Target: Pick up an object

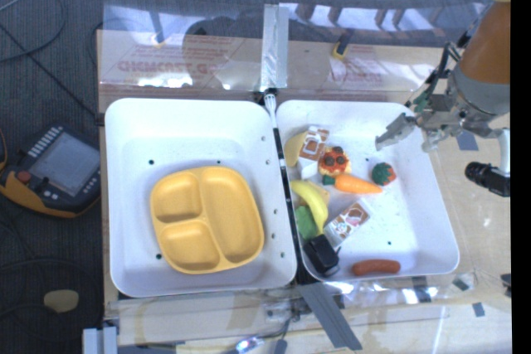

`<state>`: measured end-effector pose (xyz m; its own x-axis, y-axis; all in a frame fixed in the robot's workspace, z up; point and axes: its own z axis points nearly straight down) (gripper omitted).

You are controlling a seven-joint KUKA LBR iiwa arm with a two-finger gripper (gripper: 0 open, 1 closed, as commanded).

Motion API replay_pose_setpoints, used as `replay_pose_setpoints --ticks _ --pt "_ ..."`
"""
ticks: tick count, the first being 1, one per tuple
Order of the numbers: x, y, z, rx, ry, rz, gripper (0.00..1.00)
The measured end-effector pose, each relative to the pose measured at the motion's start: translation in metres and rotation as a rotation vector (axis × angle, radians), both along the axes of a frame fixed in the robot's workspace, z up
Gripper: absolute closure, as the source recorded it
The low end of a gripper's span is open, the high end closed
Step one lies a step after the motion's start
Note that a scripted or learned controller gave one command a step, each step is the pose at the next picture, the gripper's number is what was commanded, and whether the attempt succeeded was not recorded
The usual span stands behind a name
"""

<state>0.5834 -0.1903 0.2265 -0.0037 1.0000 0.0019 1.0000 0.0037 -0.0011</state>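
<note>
Grey arm (485, 54) reaches from the right, its tool (415, 128) hovering above the right white bin (431, 211); finger state indiscernible. Small red-and-green toy (382, 173) lies just below.

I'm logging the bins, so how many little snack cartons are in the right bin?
2. One snack carton lies near the right bin's top left, beside the pile; the other lies lower, right of the banana. More may be hidden.

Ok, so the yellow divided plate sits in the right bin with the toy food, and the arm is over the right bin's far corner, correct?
Not quite. The camera view shows the yellow divided plate alone in the left bin. The toy food, such as the carrot and banana, lies in the right bin, and the gripper is over that bin's far corner.
</note>
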Motion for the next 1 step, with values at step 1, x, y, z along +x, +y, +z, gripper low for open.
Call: replay_pose_setpoints --ticks 1 --pt "-0.0071 0.0203 -0.1361 -0.007 -0.015 0.091 0.00"
